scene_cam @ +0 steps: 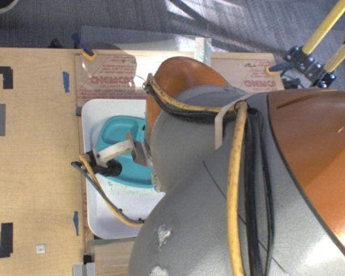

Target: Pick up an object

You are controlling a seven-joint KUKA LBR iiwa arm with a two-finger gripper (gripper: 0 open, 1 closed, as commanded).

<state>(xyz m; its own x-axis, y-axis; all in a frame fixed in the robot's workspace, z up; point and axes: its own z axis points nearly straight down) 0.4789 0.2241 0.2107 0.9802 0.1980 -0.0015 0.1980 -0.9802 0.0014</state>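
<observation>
The grey arm [218, 177] is leaning low over 1 white bin [100, 220], seemingly to reach the teal dish [118, 132] lying in its upper half, and is hiding its gripper [139, 153] at the dish's edge, so whether that is gaping or clamped I cannot tell.

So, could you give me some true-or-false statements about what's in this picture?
1. A turquoise plastic dish lies in the shallow white bin. True.
2. The dish is red. False: it is turquoise.
3. The grey arm with an orange band reaches over that bin. True.
4. The arm comes in from the picture's left. False: it comes in from the right.
</observation>
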